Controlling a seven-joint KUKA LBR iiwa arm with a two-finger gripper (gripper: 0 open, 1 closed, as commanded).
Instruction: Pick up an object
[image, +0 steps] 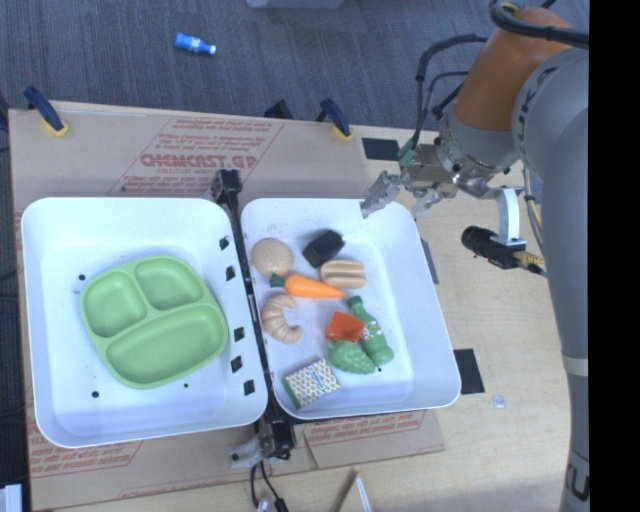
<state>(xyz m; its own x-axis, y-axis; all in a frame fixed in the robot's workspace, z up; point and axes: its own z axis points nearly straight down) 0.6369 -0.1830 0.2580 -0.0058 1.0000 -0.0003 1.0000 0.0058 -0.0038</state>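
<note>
The tool hung over the far right corner of the right bin, its two fingers spread apart with nothing between them. It looked parked at the rim, above the bin's contents and not yet committed to any one piece, which suits a pick not yet begun.

All the candidates lay inside that right bin. Nearest the tool was a black block, with a bun just beside it and a round beige piece toward the bin's left wall. An orange carrot lay across the middle, a croissant below it by the left wall. Toward the near side sat a red piece, a green bottle, a leafy green piece and a small patterned box. They were loosely scattered, probably so that each offers a separate grasp.

The arm reached in from beyond the bin's right side, wrist bent down toward the corner.
</note>
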